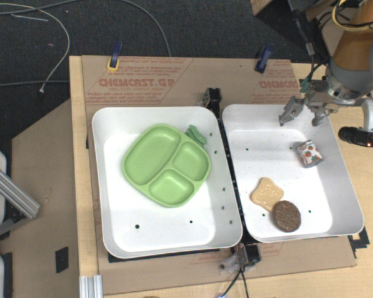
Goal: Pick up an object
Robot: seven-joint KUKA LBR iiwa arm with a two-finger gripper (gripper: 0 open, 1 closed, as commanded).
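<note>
Orange band above grey wrist, yellow cable loop, grey two-fingered tool

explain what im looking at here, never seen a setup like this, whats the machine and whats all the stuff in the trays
This is a single picture from a camera fixed above a workbench, looking down at a slant. The machine is a robot arm, grey with an orange band, reaching in from the right. At its end is a gripper with two jaws that stand spread apart with nothing between them, hovering over the far edge of the right bin.

Two shallow white bins sit side by side on a cardboard sheet. The left bin holds a green divided plate and a small green piece at the plate's upper edge. The right bin holds a small packet with red print, a tan toast-shaped piece and a brown round cookie, which touch. The arm's job is to pick one thing up.
</note>
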